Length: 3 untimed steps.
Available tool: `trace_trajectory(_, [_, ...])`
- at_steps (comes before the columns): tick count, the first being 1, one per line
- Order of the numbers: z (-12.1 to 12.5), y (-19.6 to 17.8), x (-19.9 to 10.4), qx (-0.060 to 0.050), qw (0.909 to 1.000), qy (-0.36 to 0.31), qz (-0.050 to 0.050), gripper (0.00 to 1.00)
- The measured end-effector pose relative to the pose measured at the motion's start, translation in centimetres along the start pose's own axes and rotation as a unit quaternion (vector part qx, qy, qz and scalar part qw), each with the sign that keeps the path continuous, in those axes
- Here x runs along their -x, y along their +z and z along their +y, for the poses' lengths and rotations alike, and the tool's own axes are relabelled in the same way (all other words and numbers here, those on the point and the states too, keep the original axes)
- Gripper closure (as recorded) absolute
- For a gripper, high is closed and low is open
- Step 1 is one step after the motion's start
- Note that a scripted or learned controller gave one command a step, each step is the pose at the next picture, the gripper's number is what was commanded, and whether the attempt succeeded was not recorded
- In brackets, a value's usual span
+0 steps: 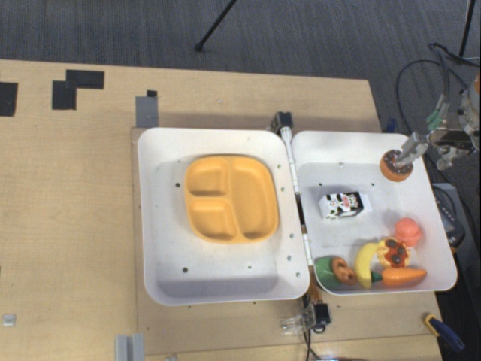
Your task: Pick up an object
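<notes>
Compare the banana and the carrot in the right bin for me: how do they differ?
The banana is yellow and curved; the carrot is orange and straight. The banana runs roughly front to back, while the carrot lies crosswise along the right bin's near wall. The banana sits further left, beside a brown item. Both lie in the crowded near corner, touching other toys.
</notes>
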<state>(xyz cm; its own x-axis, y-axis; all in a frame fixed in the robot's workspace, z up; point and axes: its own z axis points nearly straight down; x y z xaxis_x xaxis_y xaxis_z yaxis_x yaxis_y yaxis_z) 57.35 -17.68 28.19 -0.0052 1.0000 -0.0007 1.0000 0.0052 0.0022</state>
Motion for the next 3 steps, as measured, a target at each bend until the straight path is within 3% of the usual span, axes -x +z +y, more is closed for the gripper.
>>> trace_trajectory(1, [-3.2, 12.5, -2.8, -0.002, 0.9999, -0.014, 0.001, 0.00])
trace_trajectory(2, [-7.3, 18.0, -3.1, 0.002, 0.9944, -0.105, 0.000, 0.00])
trace_trajectory(3, [-5.5, 18.6, 2.7, 0.009, 0.9832, -0.182, 0.001, 0.00])
